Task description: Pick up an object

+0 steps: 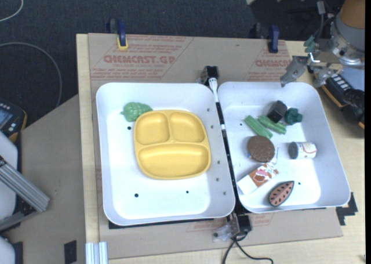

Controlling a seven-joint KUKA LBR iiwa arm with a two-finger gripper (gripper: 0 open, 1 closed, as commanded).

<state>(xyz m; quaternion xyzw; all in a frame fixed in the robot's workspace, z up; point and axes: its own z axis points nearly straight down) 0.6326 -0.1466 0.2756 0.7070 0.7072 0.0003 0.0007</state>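
Note:
The right bin point(330, 141) holds several small objects: a black block point(277, 109), a teal piece point(293, 116), green bean-like strips point(264, 125), a brown round disc point(261, 148), a small white can lying on its side point(303, 150), a white and red packet point(261, 176) and a brown oval piece point(281, 193). My gripper point(291, 73) hangs above the far edge of the right bin, up and to the right of the black block. Nothing is seen in its grasp.
The left bin point(110, 158) holds a yellow divided plate point(171, 143) and a leafy green piece point(137, 111) at the plate's far left corner. A black divider strip point(219, 119) runs between the bins. Blue clamps point(121, 29) sit at the board's far edge.

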